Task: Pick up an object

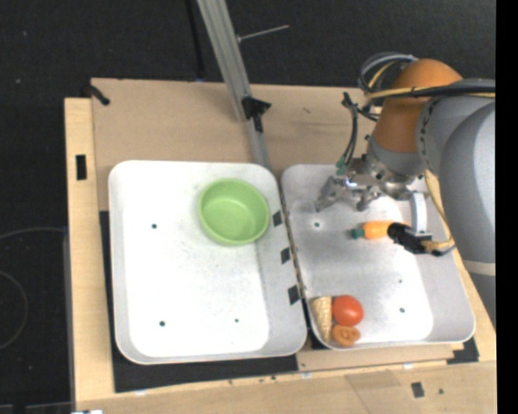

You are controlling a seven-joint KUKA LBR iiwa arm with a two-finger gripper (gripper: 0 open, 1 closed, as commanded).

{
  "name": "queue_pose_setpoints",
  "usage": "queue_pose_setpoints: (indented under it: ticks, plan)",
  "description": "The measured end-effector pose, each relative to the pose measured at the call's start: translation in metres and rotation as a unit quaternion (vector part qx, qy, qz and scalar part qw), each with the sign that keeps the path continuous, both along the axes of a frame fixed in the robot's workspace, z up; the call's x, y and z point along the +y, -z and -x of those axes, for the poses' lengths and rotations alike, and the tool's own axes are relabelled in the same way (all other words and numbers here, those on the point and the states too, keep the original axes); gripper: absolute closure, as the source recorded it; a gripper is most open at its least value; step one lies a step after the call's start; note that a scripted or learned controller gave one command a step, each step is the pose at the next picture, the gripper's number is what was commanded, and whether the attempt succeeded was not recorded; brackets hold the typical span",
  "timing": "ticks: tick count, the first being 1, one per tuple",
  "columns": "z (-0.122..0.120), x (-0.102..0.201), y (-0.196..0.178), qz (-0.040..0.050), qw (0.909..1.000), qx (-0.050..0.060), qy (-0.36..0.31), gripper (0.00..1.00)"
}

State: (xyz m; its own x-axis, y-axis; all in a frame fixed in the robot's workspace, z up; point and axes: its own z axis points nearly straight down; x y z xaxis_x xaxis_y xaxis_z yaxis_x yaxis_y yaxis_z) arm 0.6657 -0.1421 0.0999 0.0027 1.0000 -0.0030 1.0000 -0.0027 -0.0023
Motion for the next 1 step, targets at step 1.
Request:
queue_pose_setpoints:
  ticks: [1]
  plan:
    - [-0.0016, -0.0009, -0.0135, 0.0005, 1.0, -0.003, 0.0, 1.0]
